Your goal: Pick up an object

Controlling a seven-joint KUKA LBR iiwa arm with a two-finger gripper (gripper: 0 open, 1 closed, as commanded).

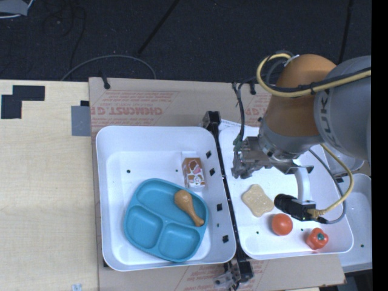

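Note:
My gripper [241, 164] hangs over the left part of the right bin [339, 247], close to the wall between the two bins. Just below it lies a tan slice of toast [257, 200], flat on the bin floor. A red tomato [281, 224] and a small red pepper [317, 238] rest nearer the front edge. In the left bin [112, 162], a brown chicken drumstick [189, 206] lies on a blue divided plate [151, 229]. A small printed packet [194, 173] sits just behind that plate.
The arm's grey body and orange band [303, 96] cover the back of the right bin. A black plug on a cable [295, 207] hangs beside the toast. Clips line the shared bin wall [219, 187]. Wooden benchtop [42, 193] lies to the left.

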